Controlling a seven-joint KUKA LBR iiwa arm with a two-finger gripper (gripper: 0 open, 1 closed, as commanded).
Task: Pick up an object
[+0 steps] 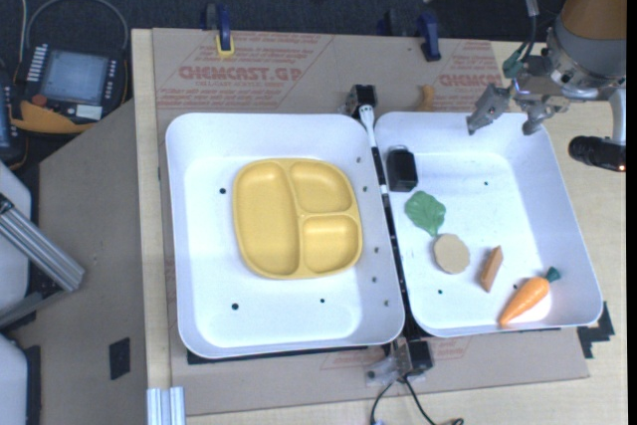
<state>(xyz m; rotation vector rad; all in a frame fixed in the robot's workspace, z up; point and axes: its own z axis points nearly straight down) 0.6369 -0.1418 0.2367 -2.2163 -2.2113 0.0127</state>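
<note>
The right bin [468, 179] holds a green leafy piece [426, 211], a round beige disc [451, 254], a small brown stick [490, 269], an orange carrot [526, 301] at the near right corner, and a black block [401, 168] by its left wall. My gripper [510, 112] hangs over the bin's far right edge, well above and behind these objects. It is open, two grey fingers [485, 107] spread apart with nothing between them.
The left bin [199, 244] bears a yellow divided plate [297, 216]. Blue clamps [224, 27] hold the cardboard board at the back. A handheld controller [72, 80] lies off the bench to the left.
</note>
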